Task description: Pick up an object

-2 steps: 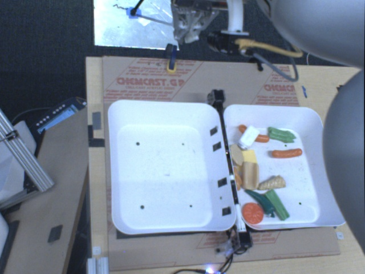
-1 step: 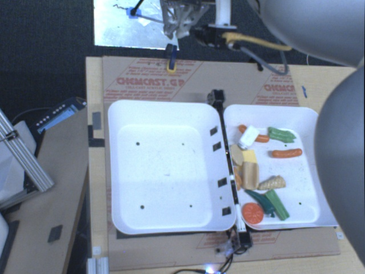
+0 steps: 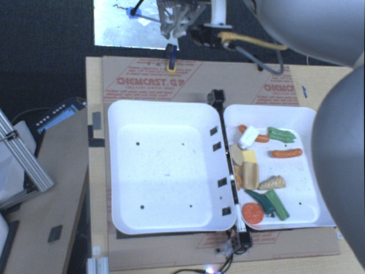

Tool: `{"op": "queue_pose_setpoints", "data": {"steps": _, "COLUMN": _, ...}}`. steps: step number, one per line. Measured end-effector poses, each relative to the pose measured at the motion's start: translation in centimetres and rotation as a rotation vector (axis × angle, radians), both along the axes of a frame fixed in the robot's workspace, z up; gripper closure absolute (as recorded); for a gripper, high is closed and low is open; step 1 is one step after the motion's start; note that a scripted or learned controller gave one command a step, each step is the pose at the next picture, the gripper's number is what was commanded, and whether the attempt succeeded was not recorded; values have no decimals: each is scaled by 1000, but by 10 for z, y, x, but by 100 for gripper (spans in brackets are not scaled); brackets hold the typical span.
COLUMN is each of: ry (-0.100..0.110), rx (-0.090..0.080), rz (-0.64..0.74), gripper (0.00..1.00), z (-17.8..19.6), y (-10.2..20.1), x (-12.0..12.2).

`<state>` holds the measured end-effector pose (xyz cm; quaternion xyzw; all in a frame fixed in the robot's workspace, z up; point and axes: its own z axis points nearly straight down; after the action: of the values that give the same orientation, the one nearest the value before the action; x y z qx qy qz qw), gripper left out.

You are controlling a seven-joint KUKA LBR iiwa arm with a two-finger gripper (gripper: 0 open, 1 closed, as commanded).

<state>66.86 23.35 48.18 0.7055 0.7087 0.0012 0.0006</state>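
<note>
Gripper: the metal two-finger gripper (image 3: 173, 30) hangs past the far edge of the bench, above the far corner of the left bin; whether anything is pinched cannot be told.
Below the gripper: a small blue and yellow object (image 3: 171, 58) sits just under the fingertips, on the far strip of the brown printed cardboard sheet (image 3: 149, 80).
Left bin: the shallow white plastic left bin (image 3: 114, 153) lies on the cardboard, touching the right bin along a black clipped seam (image 3: 225, 153).
Right bin: the shallow white plastic right bin (image 3: 305, 153) holds the toy food, well apart from the gripper.
Far edge of right bin: a white block (image 3: 249, 136) on an orange sausage; a green pepper piece (image 3: 282, 134); a second orange sausage (image 3: 286, 152).
Left edge of right bin: a yellow cheese wedge (image 3: 249, 156); a tan bread slice (image 3: 250, 174); a beige knobbly piece (image 3: 272, 182).
Near edge of right bin: a red tomato disc (image 3: 252, 213); a green bean-like stick (image 3: 276, 204).
</note>
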Motion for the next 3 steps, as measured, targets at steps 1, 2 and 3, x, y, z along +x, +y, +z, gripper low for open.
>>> {"op": "queue_pose_setpoints", "data": {"steps": 1, "ry": 2, "rx": 0, "rz": 1, "gripper": 100, "z": -1, "y": 0, "x": -29}}
{"op": "queue_pose_setpoints", "data": {"steps": 2, "ry": -4, "rx": 0, "rz": 0, "gripper": 100, "z": 28, "y": 0, "x": 1}}
{"op": "queue_pose_setpoints", "data": {"steps": 3, "ry": 2, "rx": 0, "rz": 1, "gripper": 100, "z": 22, "y": 0, "x": -23}}
